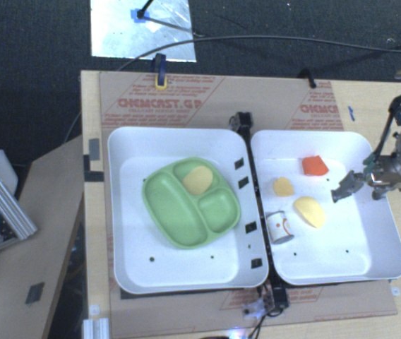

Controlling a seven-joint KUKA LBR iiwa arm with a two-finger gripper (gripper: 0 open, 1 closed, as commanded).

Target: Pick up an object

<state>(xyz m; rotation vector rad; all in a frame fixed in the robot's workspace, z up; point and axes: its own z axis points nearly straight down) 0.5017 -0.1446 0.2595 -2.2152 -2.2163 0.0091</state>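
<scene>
In the right bin lie an orange-red block, a small yellow-orange piece, a yellow lemon-shaped piece and a small white cup with a face on it. My gripper hangs over the right side of this bin, reaching in from the right edge, just right of the lemon-shaped piece and below the orange-red block. Nothing shows between its fingers. In the left bin a green divided plate carries a pale yellow round piece.
Black clips line the seam between the two bins. The bins rest on a brown board with a yellow clamp at its back edge. An aluminium rail stands at the far left.
</scene>
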